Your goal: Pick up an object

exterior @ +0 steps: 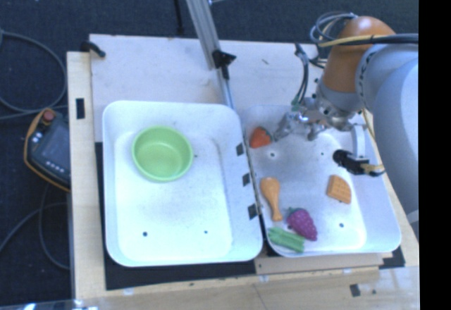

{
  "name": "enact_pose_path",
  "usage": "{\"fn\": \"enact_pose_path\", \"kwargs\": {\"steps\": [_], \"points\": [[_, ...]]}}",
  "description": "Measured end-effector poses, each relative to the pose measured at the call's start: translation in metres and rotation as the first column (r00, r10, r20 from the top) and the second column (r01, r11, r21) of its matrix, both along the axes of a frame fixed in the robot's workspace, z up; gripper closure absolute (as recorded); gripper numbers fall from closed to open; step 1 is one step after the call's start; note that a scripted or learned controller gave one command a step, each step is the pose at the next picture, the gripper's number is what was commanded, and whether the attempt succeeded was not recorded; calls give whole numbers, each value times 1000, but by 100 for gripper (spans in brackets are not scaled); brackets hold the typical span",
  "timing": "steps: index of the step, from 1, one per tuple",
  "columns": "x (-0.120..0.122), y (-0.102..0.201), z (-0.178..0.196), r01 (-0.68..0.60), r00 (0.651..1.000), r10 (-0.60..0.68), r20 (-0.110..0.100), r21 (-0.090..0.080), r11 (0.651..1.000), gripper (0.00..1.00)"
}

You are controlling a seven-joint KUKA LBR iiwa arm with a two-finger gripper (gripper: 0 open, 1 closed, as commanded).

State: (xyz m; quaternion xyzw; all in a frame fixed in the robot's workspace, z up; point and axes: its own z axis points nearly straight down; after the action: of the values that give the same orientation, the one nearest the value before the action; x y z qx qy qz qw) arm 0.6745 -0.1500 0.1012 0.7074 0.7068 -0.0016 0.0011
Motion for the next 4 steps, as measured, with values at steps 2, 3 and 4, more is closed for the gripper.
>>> {"fn": "enact_pose_path", "kwargs": {"steps": [2, 3, 4], "points": [[5, -3, 78, 0, 1000, 0, 9, 2, 1000, 100], [7, -5, 126, -3, 1000, 3, 7, 3, 1000, 100], [-4, 46, 139, -8, 1000, 8, 3, 5, 1000, 100]]}}
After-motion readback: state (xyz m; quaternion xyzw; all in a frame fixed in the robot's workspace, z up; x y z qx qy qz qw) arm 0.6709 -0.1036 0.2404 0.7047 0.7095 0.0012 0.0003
